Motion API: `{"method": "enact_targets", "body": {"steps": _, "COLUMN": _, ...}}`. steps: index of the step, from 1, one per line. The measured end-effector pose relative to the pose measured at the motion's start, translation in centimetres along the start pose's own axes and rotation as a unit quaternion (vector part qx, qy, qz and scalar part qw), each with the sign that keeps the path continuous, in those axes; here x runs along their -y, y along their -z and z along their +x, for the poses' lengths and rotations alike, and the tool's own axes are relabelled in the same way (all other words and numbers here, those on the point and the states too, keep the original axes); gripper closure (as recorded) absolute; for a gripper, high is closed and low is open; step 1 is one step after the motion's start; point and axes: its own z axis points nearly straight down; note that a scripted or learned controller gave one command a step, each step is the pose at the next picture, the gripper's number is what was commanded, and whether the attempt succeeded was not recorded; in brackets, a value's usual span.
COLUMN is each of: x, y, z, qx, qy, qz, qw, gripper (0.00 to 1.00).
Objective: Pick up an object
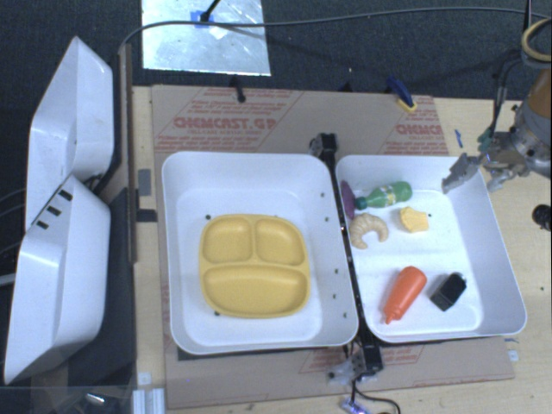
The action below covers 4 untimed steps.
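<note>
Picking the orange carrot (404,293) looks like the safest bet: it lies nearest the right bin's (496,231) front wall, just beside a black block (448,291). The gripper (470,169) hangs over that bin's far rim, fingers apart, holding nothing. I'd come straight down across the carrot's middle, away from the block.

The grey arm (536,136) is cut off by the right edge, and the slim purple object (347,200) is partly hidden by the bin wall.
</note>
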Motion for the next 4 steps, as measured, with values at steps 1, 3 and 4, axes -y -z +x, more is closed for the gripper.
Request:
{"method": "enact_targets", "body": {"steps": 1, "x": -4.8, "y": 3.5, "z": 2.5, "qx": 0.0, "qy": 0.002, "qz": -0.002, "qw": 1.0, "gripper": 0.0}}
{"method": "enact_targets", "body": {"steps": 3, "x": -6.0, "y": 9.5, "z": 3.6, "qx": 0.0, "qy": -0.018, "qz": -0.002, "qw": 0.9998, "gripper": 1.0}}
{"method": "enact_targets", "body": {"steps": 4, "x": 0.1, "y": 7.1, "z": 8.2, "qx": -0.001, "qy": 0.001, "qz": 0.001, "qw": 1.0, "gripper": 1.0}}
